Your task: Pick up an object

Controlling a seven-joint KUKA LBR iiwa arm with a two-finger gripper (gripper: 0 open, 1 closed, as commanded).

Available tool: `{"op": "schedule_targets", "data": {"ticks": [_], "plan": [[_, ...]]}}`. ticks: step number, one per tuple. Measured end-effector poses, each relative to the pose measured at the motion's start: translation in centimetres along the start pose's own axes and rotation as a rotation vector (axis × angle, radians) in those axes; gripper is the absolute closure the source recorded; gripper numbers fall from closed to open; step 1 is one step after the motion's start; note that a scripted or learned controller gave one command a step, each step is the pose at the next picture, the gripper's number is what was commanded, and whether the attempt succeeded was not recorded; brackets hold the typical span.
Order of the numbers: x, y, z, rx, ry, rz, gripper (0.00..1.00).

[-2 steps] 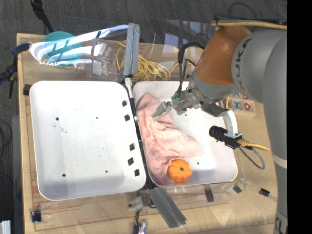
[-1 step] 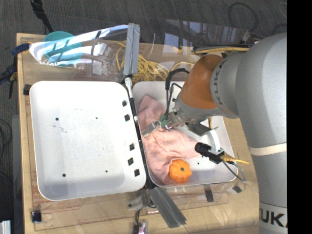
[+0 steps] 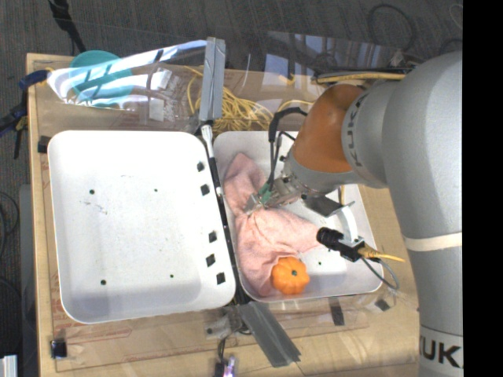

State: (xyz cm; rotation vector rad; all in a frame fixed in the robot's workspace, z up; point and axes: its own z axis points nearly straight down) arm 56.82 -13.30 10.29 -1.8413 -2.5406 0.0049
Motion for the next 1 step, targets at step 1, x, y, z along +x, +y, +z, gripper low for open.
{"op": "schedule_targets", "data": {"ticks": [1], "plan": [[4.43, 7.81, -8.99, -0.004, -0.001, 0.071, 1.0]]}}
